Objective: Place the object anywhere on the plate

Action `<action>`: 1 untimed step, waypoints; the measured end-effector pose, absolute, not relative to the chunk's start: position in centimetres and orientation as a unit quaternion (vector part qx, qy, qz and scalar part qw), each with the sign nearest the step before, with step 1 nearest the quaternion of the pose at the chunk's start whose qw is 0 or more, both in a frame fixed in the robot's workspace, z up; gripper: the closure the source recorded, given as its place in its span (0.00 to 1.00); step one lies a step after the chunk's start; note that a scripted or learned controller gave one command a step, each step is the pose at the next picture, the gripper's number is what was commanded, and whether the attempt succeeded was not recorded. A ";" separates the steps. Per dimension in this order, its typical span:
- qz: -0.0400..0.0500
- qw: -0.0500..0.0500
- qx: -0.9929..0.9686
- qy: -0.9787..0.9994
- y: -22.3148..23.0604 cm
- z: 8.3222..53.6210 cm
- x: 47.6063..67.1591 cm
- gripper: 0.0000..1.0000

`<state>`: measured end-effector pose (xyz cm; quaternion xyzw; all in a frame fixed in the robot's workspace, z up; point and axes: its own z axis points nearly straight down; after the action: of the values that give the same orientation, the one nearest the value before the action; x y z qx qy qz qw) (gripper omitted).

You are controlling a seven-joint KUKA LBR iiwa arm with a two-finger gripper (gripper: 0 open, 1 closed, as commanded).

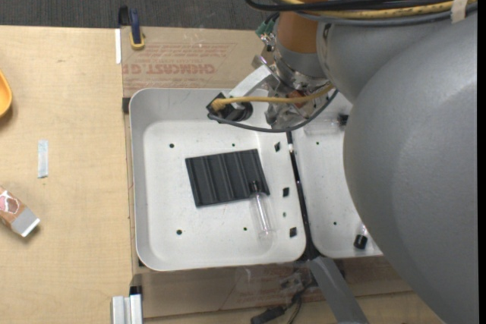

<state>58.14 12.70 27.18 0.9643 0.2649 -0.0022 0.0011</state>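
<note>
One clear tube (263, 213) with a dark cap lies nearest, mostly on the floor of the left bin (149, 243), its capped end touching the right corner of the dark ribbed plate (222, 177). Beyond the plate, well apart from the tube, the gripper (279, 116) hangs over the bin's far rim; how wide it stands cannot be told. Risk: the round, slick tube may roll or slip from a pinch.

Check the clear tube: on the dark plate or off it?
Partly on: clear tube lies flat, upper end overlapping the dark ribbed plate, the rest on the bin floor.
</note>
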 end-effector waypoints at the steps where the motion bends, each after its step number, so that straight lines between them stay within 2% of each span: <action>1: -0.001 0.001 0.988 0.153 18.2 25.4 53.1 1.00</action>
<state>53.07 18.20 25.40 0.9882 0.1533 -0.0013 0.0012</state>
